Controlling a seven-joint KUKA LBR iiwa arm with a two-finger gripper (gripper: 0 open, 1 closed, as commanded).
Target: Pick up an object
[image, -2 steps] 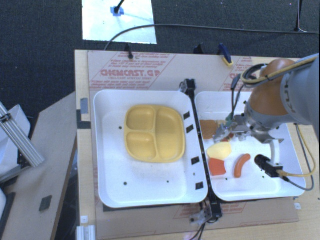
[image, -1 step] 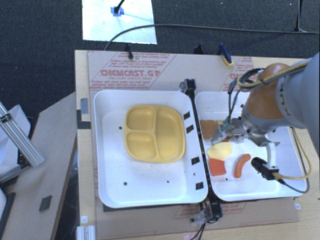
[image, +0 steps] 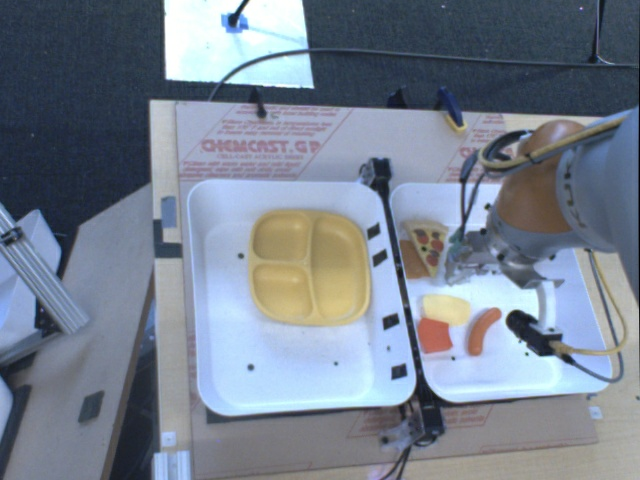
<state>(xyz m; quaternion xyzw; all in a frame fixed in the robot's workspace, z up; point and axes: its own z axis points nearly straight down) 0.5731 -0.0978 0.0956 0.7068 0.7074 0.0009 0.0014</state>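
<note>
Bench: two shallow white bins side by side on a clear printed sheet, dark carpet behind.
Left bin (image: 215,298): yellow divided plate (image: 308,266) lying flat.
Right bin (image: 580,368): pizza slice (image: 424,245) at the far left corner; yellow block (image: 446,309), orange-red block (image: 435,335) and sausage (image: 482,330) nearer the front — none lifted.
Gripper (image: 462,266): low in the right bin, just beside the pizza slice; how far open — cannot tell.

text: "CHEMCAST GP" in red, printed upside down | on: protective sheet (image: 300,133) covering the bench board behind the bins; smaller red print repeats across it, too small to read
</note>
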